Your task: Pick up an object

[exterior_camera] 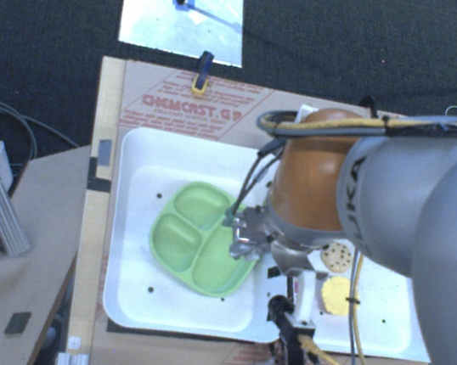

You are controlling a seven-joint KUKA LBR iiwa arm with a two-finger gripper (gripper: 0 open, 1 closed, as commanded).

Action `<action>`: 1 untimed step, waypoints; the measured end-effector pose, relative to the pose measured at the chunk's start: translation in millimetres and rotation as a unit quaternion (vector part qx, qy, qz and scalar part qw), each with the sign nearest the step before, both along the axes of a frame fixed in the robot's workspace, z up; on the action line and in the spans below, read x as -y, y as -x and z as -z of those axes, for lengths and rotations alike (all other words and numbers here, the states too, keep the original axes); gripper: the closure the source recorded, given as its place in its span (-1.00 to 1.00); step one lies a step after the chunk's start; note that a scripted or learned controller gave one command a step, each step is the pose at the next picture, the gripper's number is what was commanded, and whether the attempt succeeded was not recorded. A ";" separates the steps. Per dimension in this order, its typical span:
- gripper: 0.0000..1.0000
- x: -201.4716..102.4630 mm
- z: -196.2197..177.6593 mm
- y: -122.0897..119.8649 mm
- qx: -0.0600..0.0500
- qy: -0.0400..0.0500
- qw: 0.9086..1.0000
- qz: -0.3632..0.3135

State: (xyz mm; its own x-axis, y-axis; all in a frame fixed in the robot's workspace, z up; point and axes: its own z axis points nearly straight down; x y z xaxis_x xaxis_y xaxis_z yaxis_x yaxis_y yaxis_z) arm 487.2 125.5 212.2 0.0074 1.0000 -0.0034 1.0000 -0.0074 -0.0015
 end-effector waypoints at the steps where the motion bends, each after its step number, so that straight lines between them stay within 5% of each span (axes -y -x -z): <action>1: -1.00 -5.7 -0.8 0.4 0.001 -0.002 1.000 -0.004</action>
